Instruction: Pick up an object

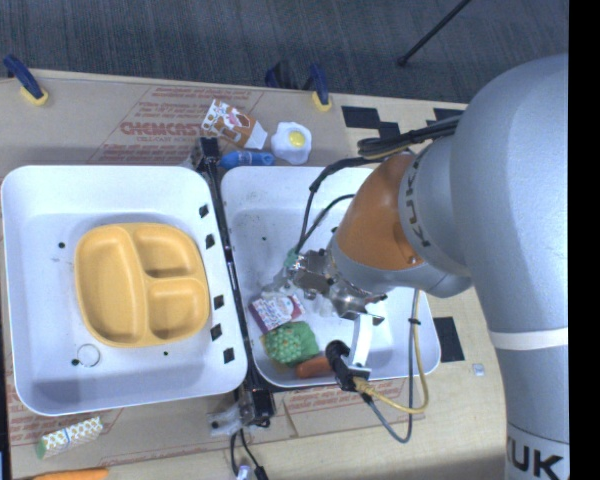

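Green toy (289,342) and packet (276,311) lie under our gripper (305,273); finger state unclear; descent and grasp remain.

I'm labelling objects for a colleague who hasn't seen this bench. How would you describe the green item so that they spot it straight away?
Look in the right bin, at its near edge. The green item is a bumpy, rounded lump lying between a red-and-white packet and an orange carrot-like piece; it is the green thing there.

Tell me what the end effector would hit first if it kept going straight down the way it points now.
Probably the red-and-white packet lying in the right bin, just beside the end effector. The green item lies a little farther on. Depth is hard to judge from this slanted view.
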### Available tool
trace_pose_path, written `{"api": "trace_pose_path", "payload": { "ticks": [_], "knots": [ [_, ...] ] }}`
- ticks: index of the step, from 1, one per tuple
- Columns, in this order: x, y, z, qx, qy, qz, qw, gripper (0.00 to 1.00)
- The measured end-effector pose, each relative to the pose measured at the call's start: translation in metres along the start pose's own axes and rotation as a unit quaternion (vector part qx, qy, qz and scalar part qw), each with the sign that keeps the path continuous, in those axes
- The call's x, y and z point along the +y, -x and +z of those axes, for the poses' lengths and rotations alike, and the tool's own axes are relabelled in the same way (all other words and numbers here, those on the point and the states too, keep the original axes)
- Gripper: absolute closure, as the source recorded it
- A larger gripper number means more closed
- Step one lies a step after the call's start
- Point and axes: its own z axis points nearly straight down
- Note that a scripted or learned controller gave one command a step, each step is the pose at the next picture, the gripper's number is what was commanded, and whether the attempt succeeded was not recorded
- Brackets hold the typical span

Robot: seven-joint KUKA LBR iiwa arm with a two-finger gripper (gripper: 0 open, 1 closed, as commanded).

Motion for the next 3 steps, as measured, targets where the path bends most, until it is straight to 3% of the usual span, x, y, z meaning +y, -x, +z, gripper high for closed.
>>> {"api": "trace_pose_path", "payload": {
  "ticks": [1,2,3],
  "knots": [
    [-0.025,0.003,0.0,0.0,0.001,0.055,0.9985,0.0],
    [0.002,0.004,0.001,-0.001,-0.005,-0.139,0.9903,0.0],
    [-0.026,0.004,0.001,-0.001,-0.001,-0.099,0.9951,0.0]
  ]
}}
